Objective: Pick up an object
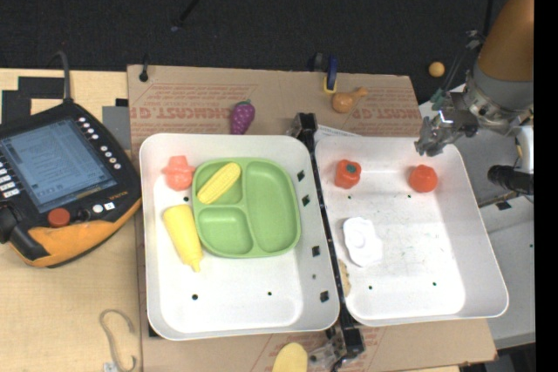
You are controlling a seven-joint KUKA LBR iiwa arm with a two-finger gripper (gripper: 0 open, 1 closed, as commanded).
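In the right bin (453, 292) lie a small red-orange round toy (424, 179) near the far right corner, a red toy with a green top (348, 173) at the far left, and a white lumpy object (361, 240) by the left wall. My gripper (430, 141) hangs above the bin's far right edge, a short way up and beyond the red-orange toy, with nothing seen between its fingers. The left bin (235, 309) holds a green divided plate (248, 207) with a corn cob (218, 182) on it, a yellow toy (183, 234) and a pink toy (178, 172).
A purple grape toy (242, 115) and an orange pear-like toy (346, 99) lie on the cardboard behind the bins. A yellow item (290, 357) sits at the front edge. A teach pendant (61, 179) rests at the left. The arm's body (510, 48) fills the upper right.
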